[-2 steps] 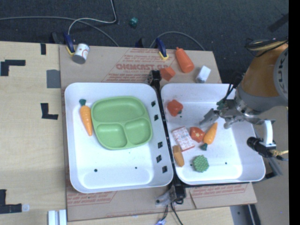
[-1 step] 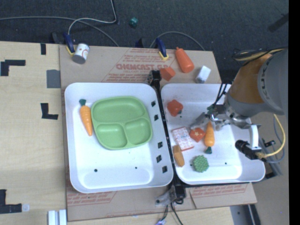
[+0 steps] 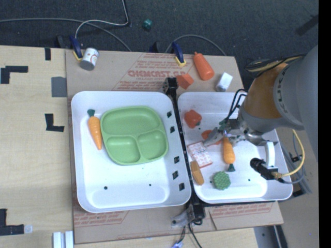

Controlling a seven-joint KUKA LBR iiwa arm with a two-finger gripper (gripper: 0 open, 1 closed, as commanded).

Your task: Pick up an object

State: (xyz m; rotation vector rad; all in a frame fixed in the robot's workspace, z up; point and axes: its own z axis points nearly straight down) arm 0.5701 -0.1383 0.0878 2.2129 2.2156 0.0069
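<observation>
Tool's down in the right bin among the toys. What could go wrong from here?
1. Crowding: the tool sits between a carrot, a small red piece and a printed card, so it may close on the wrong item or pinch two.
2. The carrot lies close beside the tool; a slanted grip could let it slip.
3. The green ball could roll if bumped.

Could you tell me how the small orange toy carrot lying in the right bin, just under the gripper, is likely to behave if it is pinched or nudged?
The small orange toy carrot looks smooth and tapered, so it may slip out of a pinch. Its rounded body, lying flat on the right white bin, would probably roll if nudged sideways. It seems rigid and light.
</observation>
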